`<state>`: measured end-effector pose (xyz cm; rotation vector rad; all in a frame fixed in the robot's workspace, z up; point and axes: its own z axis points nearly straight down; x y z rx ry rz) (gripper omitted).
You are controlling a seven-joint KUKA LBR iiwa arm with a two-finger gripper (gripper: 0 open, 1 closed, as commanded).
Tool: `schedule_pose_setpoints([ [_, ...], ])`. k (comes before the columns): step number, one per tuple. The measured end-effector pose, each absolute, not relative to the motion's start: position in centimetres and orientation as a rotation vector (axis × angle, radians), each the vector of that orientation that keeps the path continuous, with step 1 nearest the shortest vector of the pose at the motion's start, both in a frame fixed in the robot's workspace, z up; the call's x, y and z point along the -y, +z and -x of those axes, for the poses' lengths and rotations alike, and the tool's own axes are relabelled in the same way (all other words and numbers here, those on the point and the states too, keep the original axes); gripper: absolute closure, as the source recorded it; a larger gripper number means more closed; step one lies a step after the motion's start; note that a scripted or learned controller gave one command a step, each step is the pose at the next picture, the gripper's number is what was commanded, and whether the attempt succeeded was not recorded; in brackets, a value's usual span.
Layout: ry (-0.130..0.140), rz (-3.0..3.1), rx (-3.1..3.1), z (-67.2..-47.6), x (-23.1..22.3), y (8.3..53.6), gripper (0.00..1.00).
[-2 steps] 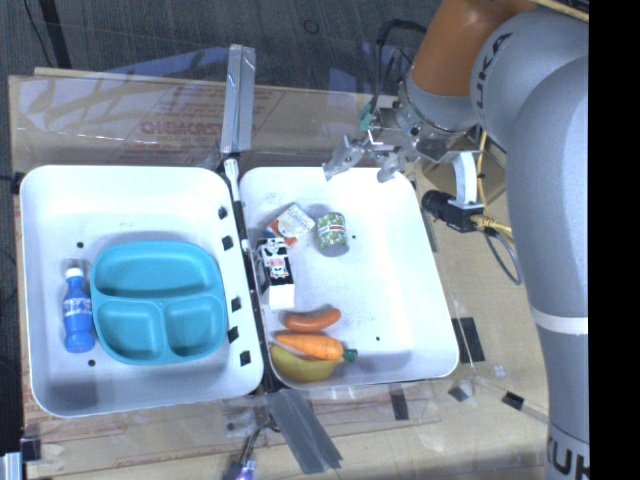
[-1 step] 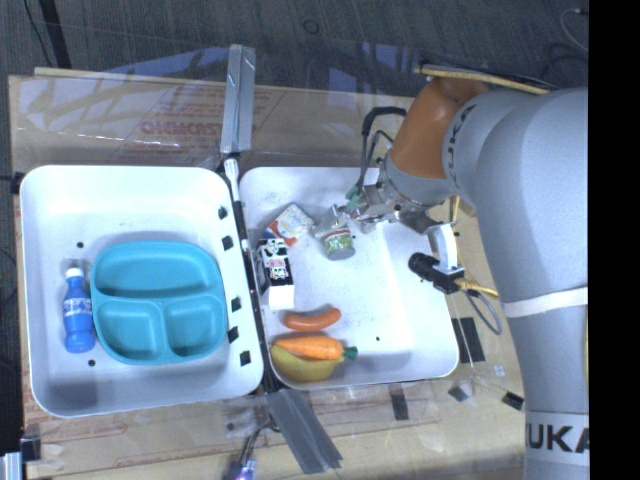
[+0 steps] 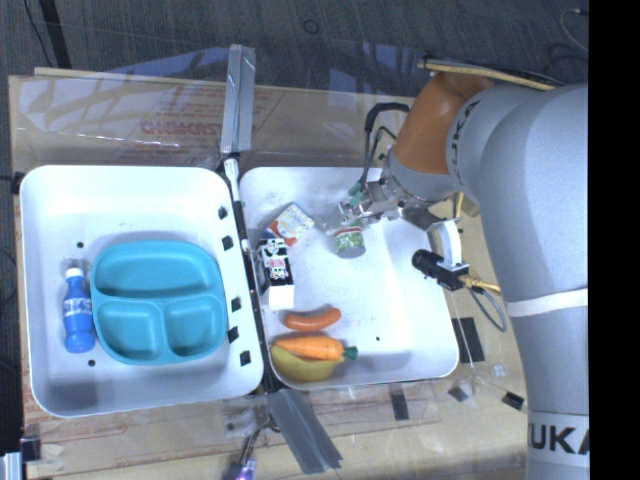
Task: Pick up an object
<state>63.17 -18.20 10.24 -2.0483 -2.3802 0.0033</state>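
Pincer [image 3: 352, 211] is seen lowered over a small green cup [image 3: 349, 240] in the right bin [image 3: 420, 353]; its state cannot be told. Grasp step judged underway; closure and lift are next required.

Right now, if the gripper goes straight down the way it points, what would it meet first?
Most likely the small green and white object directly beneath the gripper in the right bin. Depth is hard to judge from above, so it may already touch it.

Both bins [image 3: 420, 353] smooth white plastic, slight sheen. Divided tray [image 3: 157, 300] matt blue plastic. Sausage [image 3: 312, 318] glossy. Arm [image 3: 530, 198] smooth grey casing, satin. Table [image 3: 120, 108] pale wood under clear film
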Motion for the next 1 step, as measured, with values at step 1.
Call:
schedule_pose_setpoints([
  [1, 0.001, 2.059, 2.371, -62.41, 14.60, 20.29, 1.00],
])
